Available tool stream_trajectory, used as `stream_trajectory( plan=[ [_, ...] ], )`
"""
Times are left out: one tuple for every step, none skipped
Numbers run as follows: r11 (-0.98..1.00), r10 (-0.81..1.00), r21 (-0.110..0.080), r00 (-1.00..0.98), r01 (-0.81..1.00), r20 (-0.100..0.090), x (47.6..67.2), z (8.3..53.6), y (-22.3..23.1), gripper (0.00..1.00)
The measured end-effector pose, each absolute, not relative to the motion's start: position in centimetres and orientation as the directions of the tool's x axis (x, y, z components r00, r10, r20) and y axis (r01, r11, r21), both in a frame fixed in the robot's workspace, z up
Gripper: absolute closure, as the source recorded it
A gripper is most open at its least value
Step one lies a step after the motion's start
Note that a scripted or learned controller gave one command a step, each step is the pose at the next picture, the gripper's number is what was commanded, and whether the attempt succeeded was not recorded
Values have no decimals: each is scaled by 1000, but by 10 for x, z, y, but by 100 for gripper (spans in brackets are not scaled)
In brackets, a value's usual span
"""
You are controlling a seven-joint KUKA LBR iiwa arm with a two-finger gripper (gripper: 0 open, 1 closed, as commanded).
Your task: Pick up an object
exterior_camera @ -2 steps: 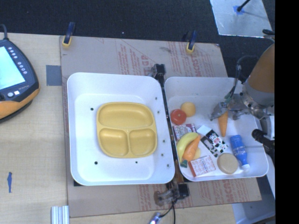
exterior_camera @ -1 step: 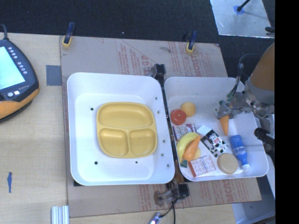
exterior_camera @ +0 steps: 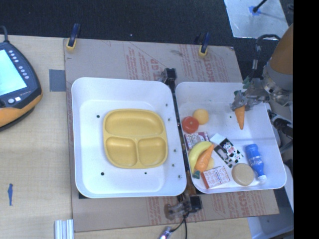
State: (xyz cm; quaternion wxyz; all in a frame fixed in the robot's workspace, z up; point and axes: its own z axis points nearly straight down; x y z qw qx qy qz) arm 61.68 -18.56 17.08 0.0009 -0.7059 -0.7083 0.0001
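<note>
Pendant: at the far left of my view I see a teach pendant (exterior_camera: 12,86) with an orange rim lying on the bench, well apart from the work.
Left bin: the left bin (exterior_camera: 84,133) carries a yellow divided tray (exterior_camera: 134,137) near its middle; I leave it alone.
Right bin: the right bin (exterior_camera: 271,176) holds the clutter. From its left side I read a red ball (exterior_camera: 190,124), a small yellow ball (exterior_camera: 201,115), a banana (exterior_camera: 197,152) with an orange carrot-like piece (exterior_camera: 204,158) lying across it, a red and white packet (exterior_camera: 216,177), a black and white spotted piece (exterior_camera: 228,152), a tan disc (exterior_camera: 243,174) and a blue bottle (exterior_camera: 254,161).
Task's thing: an orange cone (exterior_camera: 240,117) stands out near the bin's upper right, its wide end under the tool and its point toward the bottle.
Tool: the gripper (exterior_camera: 242,101) sits right at the cone's wide end. I cannot tell how far apart the fingers are, nor whether the cone is actually between them.
Step in hand: I judge this to be the grasp or first lift on the cone.
Doing it well: I would want the fingers squarely across the thick end, not the taper, since a cone tends to squeeze out. A straight, slow rise should keep it clear of the bin wall just beside it.
</note>
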Motion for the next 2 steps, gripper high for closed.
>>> stream_trajectory(
  plan=[
    [4, 1000, -2, -4, 1000, 1, 657, 199, -144, 100],
    [7, 1000, -4, -7, 1000, 0, 618, 210, -62, 100]
  ],
)
